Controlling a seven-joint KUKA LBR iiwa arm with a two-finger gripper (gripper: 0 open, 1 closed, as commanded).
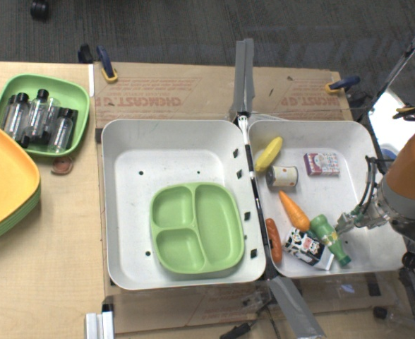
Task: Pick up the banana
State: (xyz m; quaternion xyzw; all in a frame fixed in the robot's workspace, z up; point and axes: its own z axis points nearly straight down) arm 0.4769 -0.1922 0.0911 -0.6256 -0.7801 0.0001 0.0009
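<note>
Camera view: banana [268, 153] — yellow, curved — lies untouched; gripper [353, 219] state — cannot tell.

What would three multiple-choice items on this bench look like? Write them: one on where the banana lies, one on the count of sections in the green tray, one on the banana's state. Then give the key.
1. Where does the banana lie?
A. In the right bin, at its upper left, by the divider between the bins
B. On the green tray
C. On the cardboard outside the bins

2. How many sections does the green tray in the left bin have?
A. Two
B. Three
C. Five

3. What is the banana's state?
A. Held up in the air
B. Resting in its bin, apart from the gripper
C. Buried under the carrot

Key: 1 A, the yellow fruit sits just right of the divider. 2 B, one long section and two smaller ones show. 3 B, the gripper is near the green bottle, across the bin from the banana, and the carrot lies below it.
</note>
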